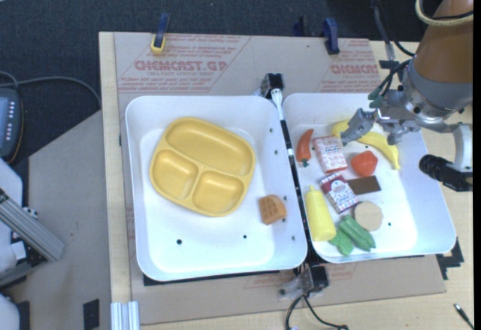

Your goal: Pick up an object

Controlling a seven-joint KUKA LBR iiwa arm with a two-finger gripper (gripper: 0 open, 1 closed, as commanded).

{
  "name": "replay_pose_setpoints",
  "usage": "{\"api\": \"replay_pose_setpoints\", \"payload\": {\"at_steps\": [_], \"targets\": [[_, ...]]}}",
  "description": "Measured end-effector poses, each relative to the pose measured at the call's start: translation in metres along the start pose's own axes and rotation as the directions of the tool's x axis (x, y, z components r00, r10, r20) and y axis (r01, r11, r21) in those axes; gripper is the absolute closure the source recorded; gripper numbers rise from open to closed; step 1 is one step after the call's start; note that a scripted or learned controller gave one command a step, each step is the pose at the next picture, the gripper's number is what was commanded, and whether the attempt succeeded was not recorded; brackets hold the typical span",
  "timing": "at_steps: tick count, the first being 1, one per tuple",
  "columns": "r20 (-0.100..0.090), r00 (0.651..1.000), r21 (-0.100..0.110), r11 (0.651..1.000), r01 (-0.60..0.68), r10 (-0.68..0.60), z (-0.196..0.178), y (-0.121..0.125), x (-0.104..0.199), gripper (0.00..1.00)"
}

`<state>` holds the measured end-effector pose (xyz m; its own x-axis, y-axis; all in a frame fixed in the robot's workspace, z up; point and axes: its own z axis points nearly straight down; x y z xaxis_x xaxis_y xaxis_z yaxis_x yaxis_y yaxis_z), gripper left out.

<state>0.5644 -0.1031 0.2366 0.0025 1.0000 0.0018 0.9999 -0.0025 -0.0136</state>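
The banana (379, 145) is lying at the back of the right bin (443, 227), crowded against a tomato (364, 163) and small cartons (329, 154), which is leaving you little room around it. Your gripper (385, 125) is hovering just above it with jaws spread and grasping nothing, presumably lining up. The yellow tray (201, 166) is sitting apart in the left bin (143, 171).

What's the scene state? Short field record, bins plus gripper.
left bin: yellow divided tray, small orange-brown piece beside it
right bin: banana, red pepper, tomato, two small cartons, brown bar, yellow bottle, green vegetable, round tan disc
gripper: above the right bin's far side, near the banana
held: nothing visible between fingers
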Motion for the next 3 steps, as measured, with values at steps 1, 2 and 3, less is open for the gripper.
{"api": "replay_pose_setpoints", "payload": {"at_steps": [1, 2, 3], "targets": [[0.001, 1.0, -0.013, 1.0, 0.003, -0.003, -0.007, 0.002, 0.0, 0.0], [0.001, 1.0, -0.008, 1.0, 0.002, -0.002, 0.039, 0.01, -0.001, 0.0], [0.0, 1.0, -0.007, 1.0, 0.002, -0.002, 0.083, 0.011, -0.005, 0.0]]}}
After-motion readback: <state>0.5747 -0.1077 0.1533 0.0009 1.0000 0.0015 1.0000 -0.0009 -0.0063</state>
